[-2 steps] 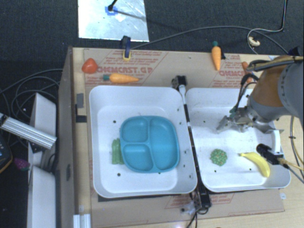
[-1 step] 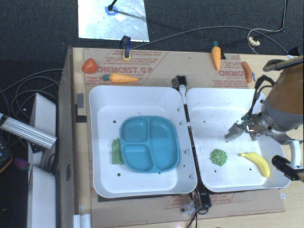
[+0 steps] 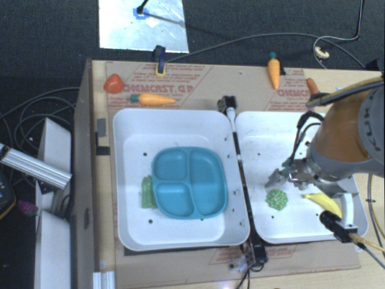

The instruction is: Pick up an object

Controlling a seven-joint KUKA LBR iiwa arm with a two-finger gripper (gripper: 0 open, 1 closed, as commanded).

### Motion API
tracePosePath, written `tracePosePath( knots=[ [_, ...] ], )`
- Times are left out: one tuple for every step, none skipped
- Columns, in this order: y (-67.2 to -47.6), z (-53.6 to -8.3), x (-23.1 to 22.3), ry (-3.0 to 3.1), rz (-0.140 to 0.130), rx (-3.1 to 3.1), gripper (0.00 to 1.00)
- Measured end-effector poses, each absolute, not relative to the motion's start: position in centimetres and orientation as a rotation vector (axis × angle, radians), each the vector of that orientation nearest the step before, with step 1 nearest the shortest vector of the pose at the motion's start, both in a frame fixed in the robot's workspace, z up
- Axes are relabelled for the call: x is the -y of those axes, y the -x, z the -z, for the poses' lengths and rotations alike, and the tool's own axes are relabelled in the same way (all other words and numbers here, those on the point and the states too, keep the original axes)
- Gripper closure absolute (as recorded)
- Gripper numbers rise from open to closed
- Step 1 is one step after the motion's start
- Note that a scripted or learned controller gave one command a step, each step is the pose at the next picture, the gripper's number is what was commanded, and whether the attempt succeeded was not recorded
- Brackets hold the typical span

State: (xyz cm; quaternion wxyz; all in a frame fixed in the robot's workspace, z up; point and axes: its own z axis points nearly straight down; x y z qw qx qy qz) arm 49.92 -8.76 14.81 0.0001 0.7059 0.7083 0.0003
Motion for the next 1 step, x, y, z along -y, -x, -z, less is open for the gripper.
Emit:
tracePosePath(
  knots=[
    [-50.30,-8.62,9.62,-2.220,0.000,-2.223,0.00]
  ],
)
